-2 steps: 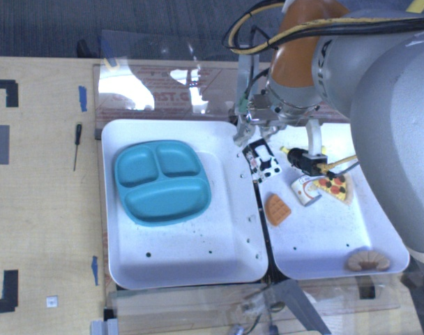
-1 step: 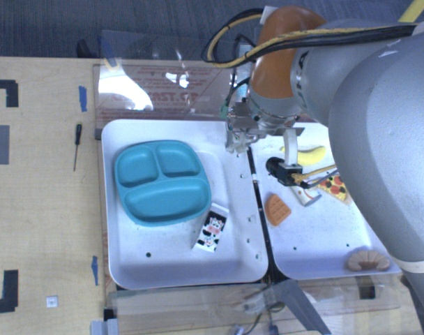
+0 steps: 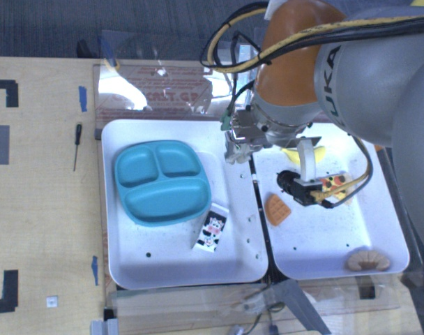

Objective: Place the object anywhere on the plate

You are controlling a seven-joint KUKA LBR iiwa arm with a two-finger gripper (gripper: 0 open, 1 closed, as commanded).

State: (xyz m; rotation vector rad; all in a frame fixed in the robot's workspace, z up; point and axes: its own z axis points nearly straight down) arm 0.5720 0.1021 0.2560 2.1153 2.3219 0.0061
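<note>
A blue plate (image 3: 161, 181) with three compartments lies in the left bin (image 3: 128, 257). A small black-and-white carton (image 3: 211, 230) rests on the bin floor just off the plate's lower right rim. My gripper (image 3: 234, 152) hangs over the left bin's right side, close to the divider between the bins and to the right of the plate. Nothing is visible in it. An orange waffle-like piece (image 3: 277, 209) lies in the right bin (image 3: 337, 243) near the divider. A tan bread roll (image 3: 369, 260) sits in that bin's front right corner.
A yellow item (image 3: 313, 149) and a small multicoloured item (image 3: 335, 182) lie in the right bin, partly under the arm. The big grey arm with its orange band (image 3: 296, 54) covers the right bin's back. A screwdriver (image 3: 77, 144) lies on the bench to the left.
</note>
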